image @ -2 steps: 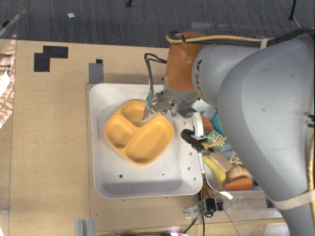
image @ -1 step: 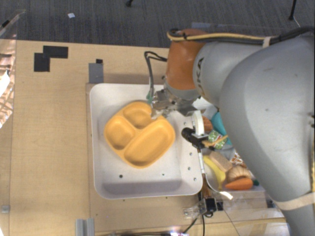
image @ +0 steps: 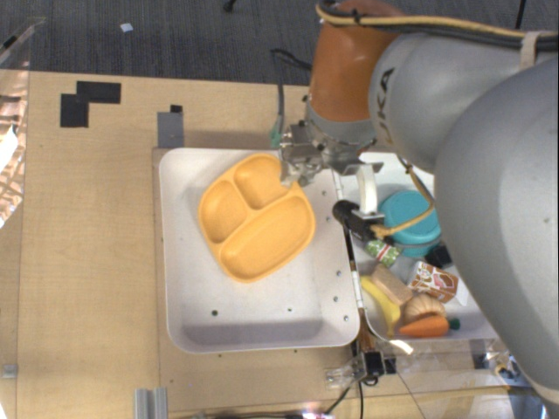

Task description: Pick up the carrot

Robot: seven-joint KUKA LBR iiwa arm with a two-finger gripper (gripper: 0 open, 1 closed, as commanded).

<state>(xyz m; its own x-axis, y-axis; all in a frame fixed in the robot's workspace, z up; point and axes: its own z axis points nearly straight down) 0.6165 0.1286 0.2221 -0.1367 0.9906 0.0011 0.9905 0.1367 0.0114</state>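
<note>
Hanging over the left-hand bin (image: 262, 326), the pincer (image: 295, 166) is seen at that bin's corner toward the worktop's (image: 87, 260) far edge, just above the rim of a yellow divided plate (image: 258, 219). Whether the pincer is set wide or narrow cannot be told at this angle; nothing is seen held in it. The grey arm (image: 454, 103) is recorded coming in from the worktop's right edge, and much of the right-hand bin (image: 466, 321) is covered by it.

The plate is noted lying flat in the left-hand bin, toward the far edge, with its three compartments bare.

The carrot (image: 423, 326) is located in the right-hand bin, at the corner nearest the worktop's near edge. It is laid on its side, orange, with a green tip pointed toward the right edge. It is well apart from the pincer.

A brown rounded item (image: 421, 305) is seen just beside the carrot on its far side, apparently touching. A banana (image: 381, 297) is lying near it, toward the left-hand bin. A red-and-white packet (image: 435, 282), a small green bottle (image: 384, 251) and a teal bowl (image: 412, 216) are recorded farther back in the same bin.
</note>
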